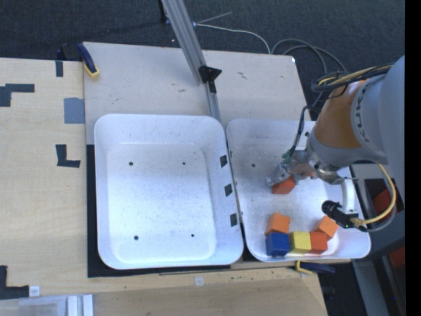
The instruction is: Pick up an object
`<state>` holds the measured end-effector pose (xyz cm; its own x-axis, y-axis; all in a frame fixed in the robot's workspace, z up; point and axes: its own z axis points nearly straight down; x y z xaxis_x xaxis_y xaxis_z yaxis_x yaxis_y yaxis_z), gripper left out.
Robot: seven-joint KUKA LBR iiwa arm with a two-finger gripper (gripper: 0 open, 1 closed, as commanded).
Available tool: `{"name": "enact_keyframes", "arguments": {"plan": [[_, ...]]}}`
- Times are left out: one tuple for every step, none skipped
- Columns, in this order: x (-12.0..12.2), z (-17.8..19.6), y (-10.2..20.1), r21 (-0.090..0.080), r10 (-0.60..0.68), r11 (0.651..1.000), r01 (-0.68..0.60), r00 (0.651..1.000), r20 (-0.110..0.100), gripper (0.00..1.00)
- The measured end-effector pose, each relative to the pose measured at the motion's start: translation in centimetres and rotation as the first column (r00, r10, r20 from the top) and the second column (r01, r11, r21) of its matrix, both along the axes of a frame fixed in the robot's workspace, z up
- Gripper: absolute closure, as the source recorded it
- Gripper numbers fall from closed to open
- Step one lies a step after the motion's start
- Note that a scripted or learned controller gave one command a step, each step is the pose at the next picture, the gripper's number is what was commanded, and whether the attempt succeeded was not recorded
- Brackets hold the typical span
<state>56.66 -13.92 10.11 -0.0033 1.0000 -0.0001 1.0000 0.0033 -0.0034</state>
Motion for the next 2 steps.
{"name": "enact_keyframes", "arguments": {"plan": [[-4.2, 9.4, 9.0, 0.004, 0.005, 1.0, -0.005, 1.0, 0.006, 1.0], [1.5, 9.0, 18.1, 0.003, 0.007, 1.0, -0.007, 1.0, 0.004, 1.0]]}}
